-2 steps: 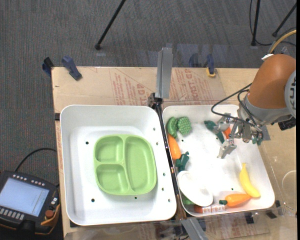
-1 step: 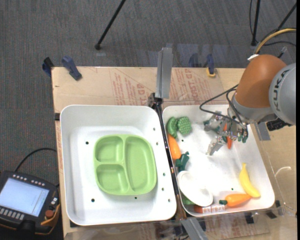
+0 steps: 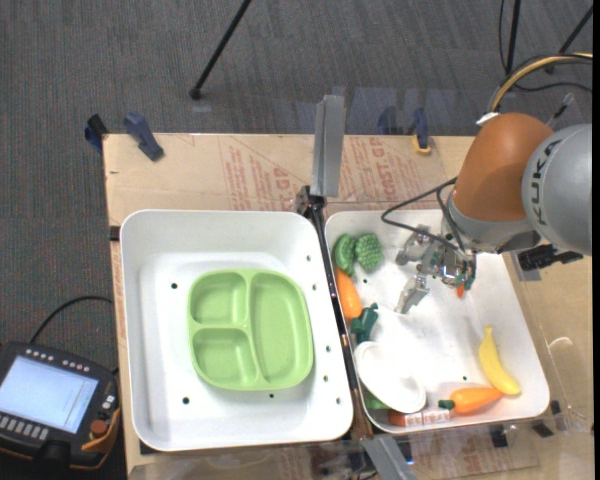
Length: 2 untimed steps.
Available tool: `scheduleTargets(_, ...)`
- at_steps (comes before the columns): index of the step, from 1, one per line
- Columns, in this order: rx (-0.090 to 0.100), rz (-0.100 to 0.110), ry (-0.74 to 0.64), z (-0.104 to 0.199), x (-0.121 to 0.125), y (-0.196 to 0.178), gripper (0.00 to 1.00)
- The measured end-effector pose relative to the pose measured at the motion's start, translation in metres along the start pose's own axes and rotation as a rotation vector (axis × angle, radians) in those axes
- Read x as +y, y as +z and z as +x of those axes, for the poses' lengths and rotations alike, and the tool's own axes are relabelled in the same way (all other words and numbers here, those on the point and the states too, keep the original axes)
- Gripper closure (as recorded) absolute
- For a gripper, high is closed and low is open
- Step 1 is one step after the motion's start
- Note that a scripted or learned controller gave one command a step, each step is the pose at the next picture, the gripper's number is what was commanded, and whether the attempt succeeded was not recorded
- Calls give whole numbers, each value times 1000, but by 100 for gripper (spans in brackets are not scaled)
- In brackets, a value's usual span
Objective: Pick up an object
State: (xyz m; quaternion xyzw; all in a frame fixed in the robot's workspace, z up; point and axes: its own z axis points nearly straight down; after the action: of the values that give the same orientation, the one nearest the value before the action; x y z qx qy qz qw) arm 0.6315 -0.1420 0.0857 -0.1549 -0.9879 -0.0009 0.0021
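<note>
My gripper (image 3: 420, 280) hangs over the middle of the right bin (image 3: 533, 343), jaws wide and holding nothing. No pick yet. Candidates lie around it: broccoli (image 3: 360, 252) at ten o'clock, banana (image 3: 499, 362) at five.

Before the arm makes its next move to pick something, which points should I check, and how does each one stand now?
1. Gripper is over the right bin: ok.
2. Nothing is between the fingers: ok, they look open and bare.
3. A target lies right under the gripper: not ok, it hangs over bare bin floor.
4. Items are close to reach: ok, the broccoli sits to its left and the banana nearer the front right corner.
5. Free room around the carrot: not ok, it lies against the bin's left wall.
6. How high the gripper is above the floor: cannot tell.
</note>
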Motion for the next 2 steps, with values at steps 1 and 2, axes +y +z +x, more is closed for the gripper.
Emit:
scheduleTargets(1, -2, 2, -3, 23, -84, 0, 0)
scheduleTargets(2, -3, 0, 159, -10, -47, -1, 0)
